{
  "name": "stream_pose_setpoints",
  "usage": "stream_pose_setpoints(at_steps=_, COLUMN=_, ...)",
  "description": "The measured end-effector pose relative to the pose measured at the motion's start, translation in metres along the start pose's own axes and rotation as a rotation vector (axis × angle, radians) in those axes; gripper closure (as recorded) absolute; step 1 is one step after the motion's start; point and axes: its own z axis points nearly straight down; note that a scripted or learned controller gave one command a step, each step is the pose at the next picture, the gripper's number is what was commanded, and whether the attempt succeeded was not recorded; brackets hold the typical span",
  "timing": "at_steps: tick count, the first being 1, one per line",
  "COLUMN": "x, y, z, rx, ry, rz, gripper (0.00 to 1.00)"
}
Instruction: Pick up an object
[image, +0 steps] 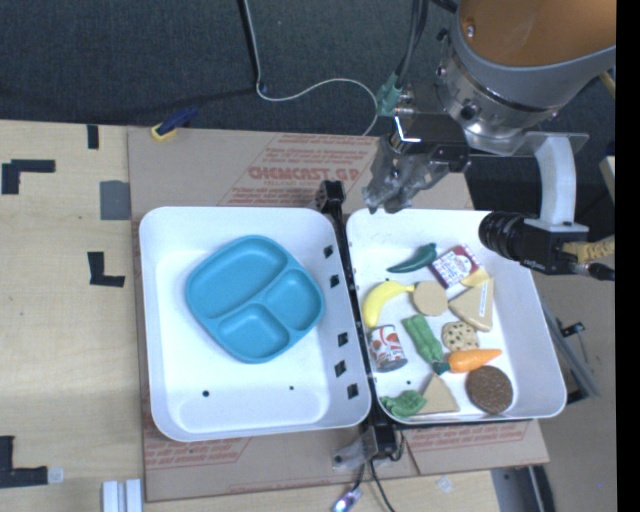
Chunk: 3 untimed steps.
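From my station I'd pick the banana (384, 298), lying in the right bin (540, 385) near its left wall among the toy food (it looks like light, stiff, slick plastic), so I'd pinch it across the thick middle of its curve. Its long axis runs on a slant, one tip up toward the green pepper (412, 260), the other down toward the small can (388, 347). The gripper (392, 192) hangs above the bin's far-left corner with nothing between the jaws; I cannot tell how wide they stand.
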Motion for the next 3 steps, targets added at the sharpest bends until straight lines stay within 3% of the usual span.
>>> stream_pose_setpoints(at_steps=2, x=0.113, y=0.001, z=0.0, rx=0.0, ry=0.0, rz=0.003, gripper=1.0)
stream_pose_setpoints(at_steps=3, x=0.118, y=0.0, z=0.151, rx=0.014, ry=-0.009, rz=0.009, gripper=1.0)
